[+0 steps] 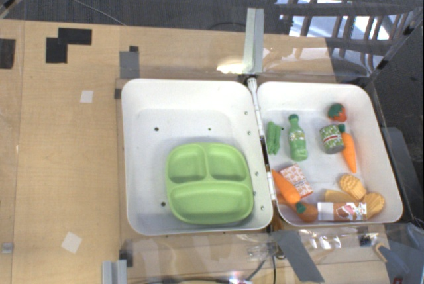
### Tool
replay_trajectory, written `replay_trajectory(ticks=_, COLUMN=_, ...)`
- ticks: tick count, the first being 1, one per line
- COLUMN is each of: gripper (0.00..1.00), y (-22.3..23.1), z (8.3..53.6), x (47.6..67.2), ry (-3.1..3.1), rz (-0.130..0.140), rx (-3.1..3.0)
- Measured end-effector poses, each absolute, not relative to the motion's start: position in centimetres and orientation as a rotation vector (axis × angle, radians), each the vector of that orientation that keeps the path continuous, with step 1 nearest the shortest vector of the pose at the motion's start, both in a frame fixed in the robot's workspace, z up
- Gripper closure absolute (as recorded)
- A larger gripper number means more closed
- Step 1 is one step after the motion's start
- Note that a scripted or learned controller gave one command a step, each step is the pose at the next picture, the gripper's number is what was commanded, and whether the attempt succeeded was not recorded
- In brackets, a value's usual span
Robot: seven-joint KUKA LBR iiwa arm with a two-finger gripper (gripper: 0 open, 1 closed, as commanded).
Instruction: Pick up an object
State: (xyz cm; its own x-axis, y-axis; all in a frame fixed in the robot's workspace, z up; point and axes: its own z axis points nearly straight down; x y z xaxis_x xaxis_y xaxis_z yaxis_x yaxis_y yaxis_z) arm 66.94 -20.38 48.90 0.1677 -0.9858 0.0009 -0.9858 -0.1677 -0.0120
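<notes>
The right bin [371,110] holds several toy foods. A green bottle [296,138] lies near its middle, with a green pea pod [273,138] to its left by the bin's wall. A red tomato [337,112] sits at the back right, a green-and-red can [330,138] just in front of it, and an orange carrot [348,151] beside the can. Nearer the front lie a second carrot [286,188], a small red-and-white packet [296,179], pieces of golden bread [362,193] and a white-and-brown tube [342,211].
The left bin [142,143] holds a green divided plate [209,182] in its front half. A grey metal post [254,41] stands behind the seam between the bins. Wooden bench [59,163] stretches to the left; metal framing [344,31] stands at the back right.
</notes>
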Motion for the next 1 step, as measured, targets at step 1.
replay_trajectory(ticks=1, gripper=1.0, y=-20.06, z=48.8, x=66.91, ry=1.905, rz=-0.01, rx=-2.49)
